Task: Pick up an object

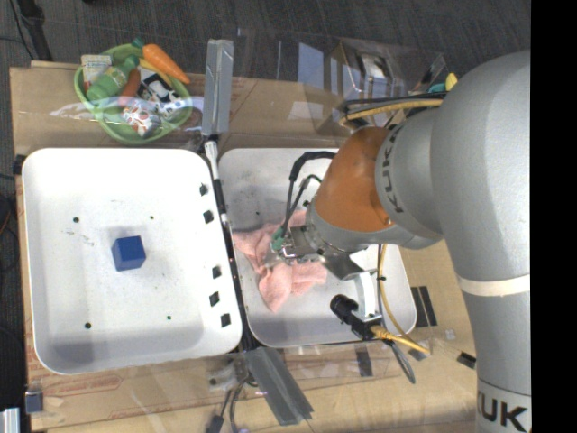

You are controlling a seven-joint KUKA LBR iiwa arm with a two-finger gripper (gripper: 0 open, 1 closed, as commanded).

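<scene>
A crumpled pink cloth [278, 264] lies in the right bin [248, 174], near its left wall. My gripper [290, 244] is down on the cloth's upper right part, under the orange band of the wrist. A blue cube [129, 253] rests in the left bin [54, 188], left of its middle, far from the gripper.
A green bowl [135, 88] heaped with toy food and small items stands on the bench behind the left bin. The grey arm covers the right half of the right bin. A raised divider with black clips [216, 242] separates the bins.
</scene>
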